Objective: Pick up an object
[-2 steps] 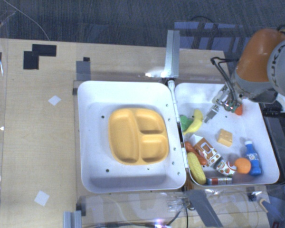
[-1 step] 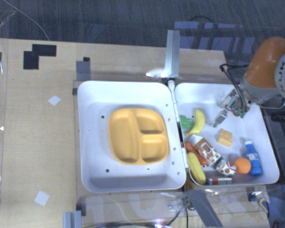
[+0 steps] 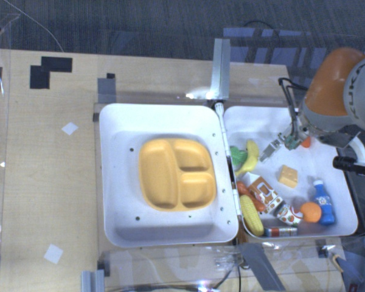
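- The pincer (image 3: 274, 148) hangs low in the right bin (image 3: 258, 117), over bare white floor in its upper half, fingers aimed left and down toward the banana
- Its fingers look slightly parted, with nothing between them
- The arm (image 3: 337, 90) enters from the right, its orange band above the wrist, a small red-orange part showing just behind the pincer
- The banana (image 3: 252, 156) lies just left of the pincer tips, close but apart, with a green item (image 3: 238, 158) against its left side
- A pale yellow block (image 3: 288, 176) sits below and right of the pincer, alone on the bin floor
- Further down, a small printed carton (image 3: 264, 193) lies tilted, with a corn cob (image 3: 250, 215) along the bin's left wall
- An orange ball (image 3: 311, 212) touches a blue bottle (image 3: 323, 202) near the lower right corner
- A marker (image 3: 281, 231) lies along the bottom wall
- The left bin (image 3: 118, 163) holds a yellow divided tray (image 3: 176, 174) near its middle
- Both bins rest side by side on the desk (image 3: 42, 181)
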Tool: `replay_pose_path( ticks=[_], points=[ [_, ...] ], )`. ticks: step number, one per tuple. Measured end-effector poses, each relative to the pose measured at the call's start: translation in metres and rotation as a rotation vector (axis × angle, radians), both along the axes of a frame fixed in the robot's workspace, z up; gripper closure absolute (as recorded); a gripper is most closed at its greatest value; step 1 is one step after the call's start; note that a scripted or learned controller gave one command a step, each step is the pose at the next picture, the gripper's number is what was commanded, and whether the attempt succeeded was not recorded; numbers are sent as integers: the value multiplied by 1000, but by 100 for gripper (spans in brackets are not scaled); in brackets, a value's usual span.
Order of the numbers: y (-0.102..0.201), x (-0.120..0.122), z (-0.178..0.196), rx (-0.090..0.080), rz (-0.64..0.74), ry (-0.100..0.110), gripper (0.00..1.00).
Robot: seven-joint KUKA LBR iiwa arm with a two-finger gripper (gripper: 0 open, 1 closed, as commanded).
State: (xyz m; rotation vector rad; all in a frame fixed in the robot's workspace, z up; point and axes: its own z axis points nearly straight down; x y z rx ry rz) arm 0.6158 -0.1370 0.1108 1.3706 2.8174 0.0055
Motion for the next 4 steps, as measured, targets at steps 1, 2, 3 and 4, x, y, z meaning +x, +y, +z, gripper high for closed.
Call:
replay_pose_path(
  ticks=[1, 2, 3, 4],
  points=[
    [66, -13, 80, 2, -7, -7, 0],
    [32, -5, 11, 2, -377, 7, 0],
    [-67, -10, -23, 2, -491, 0, 0],
    [35, -45, -21, 9, -756, -2, 0]
  ],
)
